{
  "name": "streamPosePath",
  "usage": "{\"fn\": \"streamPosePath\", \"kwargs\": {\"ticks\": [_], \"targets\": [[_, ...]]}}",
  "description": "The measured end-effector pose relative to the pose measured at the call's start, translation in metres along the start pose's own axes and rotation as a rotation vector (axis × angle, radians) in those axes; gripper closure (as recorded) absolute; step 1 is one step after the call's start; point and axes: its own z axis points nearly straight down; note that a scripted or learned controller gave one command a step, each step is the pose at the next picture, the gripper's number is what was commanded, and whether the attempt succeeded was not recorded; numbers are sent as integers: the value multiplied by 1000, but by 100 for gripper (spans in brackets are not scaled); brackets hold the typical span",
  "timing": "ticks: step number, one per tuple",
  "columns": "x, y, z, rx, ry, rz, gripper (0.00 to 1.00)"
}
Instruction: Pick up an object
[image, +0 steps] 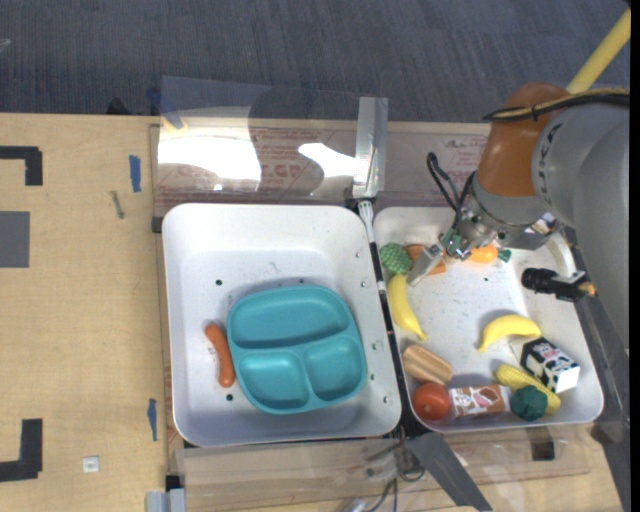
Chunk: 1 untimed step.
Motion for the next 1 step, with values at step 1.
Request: {"fn": "streamPosePath", "kwargs": {"ticks": [1], "targets": [[-2, 3, -11, -14, -18, -5, 100]]}}
